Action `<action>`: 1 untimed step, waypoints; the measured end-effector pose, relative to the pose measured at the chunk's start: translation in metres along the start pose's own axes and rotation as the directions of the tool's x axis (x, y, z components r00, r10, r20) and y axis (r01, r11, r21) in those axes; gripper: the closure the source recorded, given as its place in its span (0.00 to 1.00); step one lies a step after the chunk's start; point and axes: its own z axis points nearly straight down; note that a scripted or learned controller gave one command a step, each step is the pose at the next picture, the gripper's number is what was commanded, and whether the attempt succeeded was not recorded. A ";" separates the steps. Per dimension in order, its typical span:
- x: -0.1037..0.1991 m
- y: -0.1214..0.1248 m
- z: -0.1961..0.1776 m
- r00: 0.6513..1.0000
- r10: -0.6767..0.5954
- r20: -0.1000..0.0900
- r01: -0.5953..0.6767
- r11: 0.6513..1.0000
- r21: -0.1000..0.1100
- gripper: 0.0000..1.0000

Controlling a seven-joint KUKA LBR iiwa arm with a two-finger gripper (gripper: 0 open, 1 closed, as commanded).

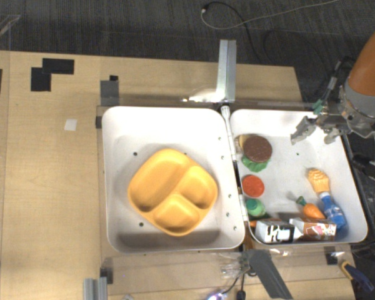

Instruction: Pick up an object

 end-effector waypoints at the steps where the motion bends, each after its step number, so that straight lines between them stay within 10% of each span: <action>1: 0.000 0.000 0.000 1.000 0.000 0.000 0.000 1.000 0.000 0.00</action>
